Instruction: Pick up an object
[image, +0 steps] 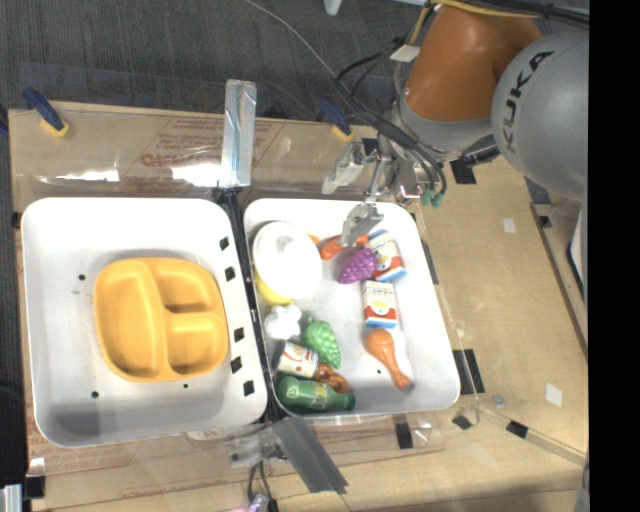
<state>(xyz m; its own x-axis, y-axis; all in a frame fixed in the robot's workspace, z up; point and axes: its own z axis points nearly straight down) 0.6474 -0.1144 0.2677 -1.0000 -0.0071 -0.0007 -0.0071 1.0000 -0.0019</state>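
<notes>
Your gripper (360, 222) was right over the purple toy grapes (357, 264) in the right bin (436, 330), grip state unclear. Looked like the approach; next you'd descend and close.

The arm (520, 70) runs off the top edge. The gripper (358, 225) covers part of an orange toy (328, 247) beside the purple grapes (357, 264), leaving its shape unclear. A white lidded cup (284, 256) hides most of a yellow item (268, 291) beneath it. Labels on the small cartons (379, 304) are too small to read.
</notes>
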